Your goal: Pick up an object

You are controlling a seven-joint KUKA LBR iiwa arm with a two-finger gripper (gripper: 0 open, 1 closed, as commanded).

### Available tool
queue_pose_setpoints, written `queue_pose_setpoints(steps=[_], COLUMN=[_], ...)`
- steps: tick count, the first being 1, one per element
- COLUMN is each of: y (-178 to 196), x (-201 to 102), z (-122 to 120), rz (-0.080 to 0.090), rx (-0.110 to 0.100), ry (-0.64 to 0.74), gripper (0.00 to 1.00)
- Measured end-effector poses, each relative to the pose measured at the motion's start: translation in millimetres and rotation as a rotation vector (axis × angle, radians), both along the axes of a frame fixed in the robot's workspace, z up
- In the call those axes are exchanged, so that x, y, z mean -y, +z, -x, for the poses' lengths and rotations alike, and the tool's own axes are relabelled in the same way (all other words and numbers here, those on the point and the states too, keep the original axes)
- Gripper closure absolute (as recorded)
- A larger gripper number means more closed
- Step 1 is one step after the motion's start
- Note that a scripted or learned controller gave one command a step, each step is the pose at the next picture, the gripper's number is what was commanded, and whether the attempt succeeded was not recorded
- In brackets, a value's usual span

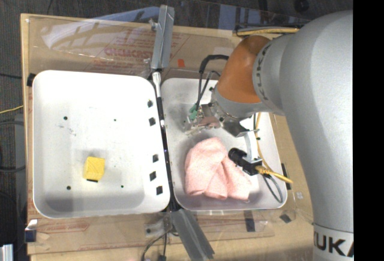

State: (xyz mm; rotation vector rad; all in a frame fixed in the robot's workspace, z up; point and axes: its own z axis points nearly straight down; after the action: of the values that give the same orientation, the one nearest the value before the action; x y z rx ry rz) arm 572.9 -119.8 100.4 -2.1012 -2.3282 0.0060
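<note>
White right bin (175,101): gripper (198,122) near pink cloth (210,174); left bin (90,110): yellow block (94,168).

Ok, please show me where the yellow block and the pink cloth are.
yellow block (94,168): camera view, middle of its top face.
pink cloth (210,176): camera view, middle of the crumpled heap.

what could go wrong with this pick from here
1. The gripper looks to be over bare floor of the right bin, beside the pink cloth rather than on it, so a grasp here may come up empty.
2. The cloth is soft and bunched, so a pinch might catch only one fold and slip out on the lift.
</note>
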Motion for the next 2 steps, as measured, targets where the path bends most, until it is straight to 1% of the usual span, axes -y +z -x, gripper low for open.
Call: queue_pose_setpoints(steps=[1,2], y=[92,90], x=[-34,12], z=[-32,-49], rz=[0.001,0.002], rx=[0.005,0.004], ry=[-0.083,-0.232], gripper=[1.00,1.00])
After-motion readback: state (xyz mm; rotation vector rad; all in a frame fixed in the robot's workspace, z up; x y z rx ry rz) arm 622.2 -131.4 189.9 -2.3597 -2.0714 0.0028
